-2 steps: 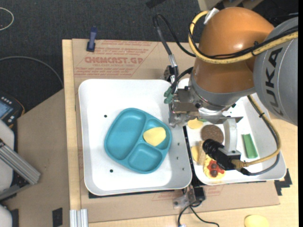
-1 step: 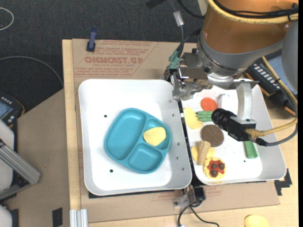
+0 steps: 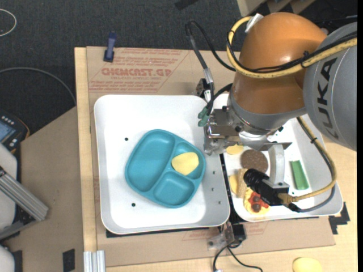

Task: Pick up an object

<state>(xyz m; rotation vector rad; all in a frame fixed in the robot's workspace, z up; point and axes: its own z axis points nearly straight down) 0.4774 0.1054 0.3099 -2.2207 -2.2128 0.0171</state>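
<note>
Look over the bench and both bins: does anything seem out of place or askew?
One yellow thing lies on the bench by the picture's bottom edge, outside both bins. The blue tray sits at a slant in the left bin, a yellow piece in one compartment. Nothing looks spilled or broken.

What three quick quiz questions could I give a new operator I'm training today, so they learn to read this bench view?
1. Which white bin holds the blue divided plastic tray: the view's left or right?
2. True or false: the pale yellow rounded piece lies in a compartment of that tray.
3. Multiple choice: the flat green rectangular block lies A) in the left bin, B) in the right white bin, C) on the cardboard outside the bins.

Key: 1. left; 2. true; 3. B.
</note>
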